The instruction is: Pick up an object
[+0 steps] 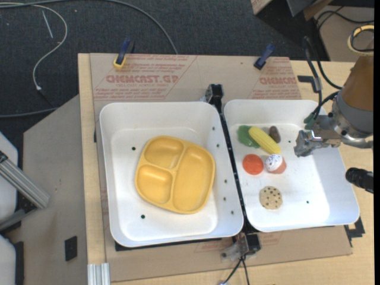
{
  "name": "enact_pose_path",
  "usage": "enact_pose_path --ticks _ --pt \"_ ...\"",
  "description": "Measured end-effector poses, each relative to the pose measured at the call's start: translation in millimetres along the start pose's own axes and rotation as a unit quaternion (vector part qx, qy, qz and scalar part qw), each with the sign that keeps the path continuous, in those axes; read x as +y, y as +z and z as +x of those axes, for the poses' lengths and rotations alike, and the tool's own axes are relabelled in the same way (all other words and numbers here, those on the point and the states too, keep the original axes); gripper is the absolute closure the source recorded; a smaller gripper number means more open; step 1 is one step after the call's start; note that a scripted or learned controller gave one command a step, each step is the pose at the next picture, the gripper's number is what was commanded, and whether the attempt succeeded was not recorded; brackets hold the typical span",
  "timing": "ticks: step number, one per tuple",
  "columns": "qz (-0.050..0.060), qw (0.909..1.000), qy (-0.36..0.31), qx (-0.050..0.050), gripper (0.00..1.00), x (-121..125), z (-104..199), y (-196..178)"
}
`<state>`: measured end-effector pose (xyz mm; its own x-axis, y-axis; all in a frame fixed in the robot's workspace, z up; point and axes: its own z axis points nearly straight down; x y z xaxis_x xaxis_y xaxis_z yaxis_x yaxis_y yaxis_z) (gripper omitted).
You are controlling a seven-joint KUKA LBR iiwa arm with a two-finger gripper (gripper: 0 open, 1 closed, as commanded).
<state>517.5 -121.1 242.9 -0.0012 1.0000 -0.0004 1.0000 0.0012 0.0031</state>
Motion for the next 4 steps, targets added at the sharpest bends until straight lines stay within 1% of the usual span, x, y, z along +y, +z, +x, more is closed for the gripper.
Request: enact_pose_path --ticks 2,3,4 --pt "0.0 1.0 -0.002 0.001 1.0 44 105 -13" --pt "0.001 1.0 -0.002 0.001 1.0 68 159 1" --pt "0.0 1.0 -0.001 0.0 1.0 90 206 15"
